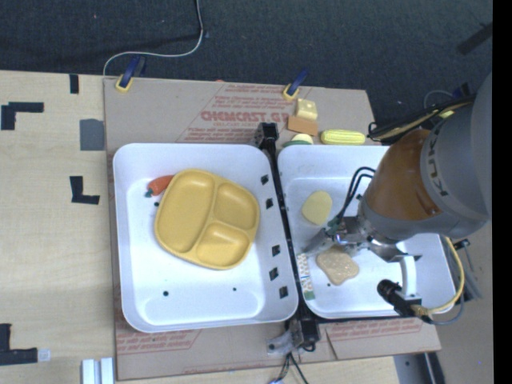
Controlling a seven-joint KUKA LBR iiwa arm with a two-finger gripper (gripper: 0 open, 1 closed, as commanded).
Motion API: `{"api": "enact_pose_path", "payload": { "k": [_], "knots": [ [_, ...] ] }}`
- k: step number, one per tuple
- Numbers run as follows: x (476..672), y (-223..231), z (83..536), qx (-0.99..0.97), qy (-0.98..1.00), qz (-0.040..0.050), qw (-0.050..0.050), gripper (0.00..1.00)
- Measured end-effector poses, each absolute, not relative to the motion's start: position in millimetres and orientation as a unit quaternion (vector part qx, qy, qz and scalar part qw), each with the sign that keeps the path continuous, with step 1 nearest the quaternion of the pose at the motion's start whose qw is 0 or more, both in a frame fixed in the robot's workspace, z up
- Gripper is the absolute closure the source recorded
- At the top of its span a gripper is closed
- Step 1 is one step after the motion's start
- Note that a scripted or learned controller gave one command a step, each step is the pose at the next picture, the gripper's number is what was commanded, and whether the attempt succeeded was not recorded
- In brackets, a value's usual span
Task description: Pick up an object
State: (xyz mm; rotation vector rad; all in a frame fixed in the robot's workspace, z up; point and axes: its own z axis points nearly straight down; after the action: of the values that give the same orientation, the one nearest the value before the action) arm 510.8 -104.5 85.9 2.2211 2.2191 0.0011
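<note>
We see two bins side by side on a cardboard sheet (pixel 240 114) that lies on the bench (pixel 48 238). In the left bin (pixel 132 294) a divided plate (pixel 208 218) sits near the middle, with a small item (pixel 159 184) just beside its upper left edge. In the right bin (pixel 432 282) a round slice (pixel 317 207) lies above a flat piece (pixel 338 267), both toward the bin's left side, with the arm (pixel 416 186) over them from the right. Behind the right bin, on the cardboard, a block (pixel 303 118) and a corn cob (pixel 342 138) lie near each other.
</note>
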Motion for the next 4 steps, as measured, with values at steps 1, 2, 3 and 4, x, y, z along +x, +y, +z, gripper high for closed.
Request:
{"api": "enact_pose_path", "payload": {
  "k": [1,2,3,4],
  "knots": [
    [572.7,-98,85,0.706,0.708,0.0008,0.002,0.0],
    [632.2,-93,85,0.706,0.708,0.001,0.001,0.0],
    [632.5,-104,85,0.707,0.708,-0.0001,0.0,0.0],
    [634.0,-106,85,0.707,0.708,-0.0004,0.001,0.0]
  ]
}}
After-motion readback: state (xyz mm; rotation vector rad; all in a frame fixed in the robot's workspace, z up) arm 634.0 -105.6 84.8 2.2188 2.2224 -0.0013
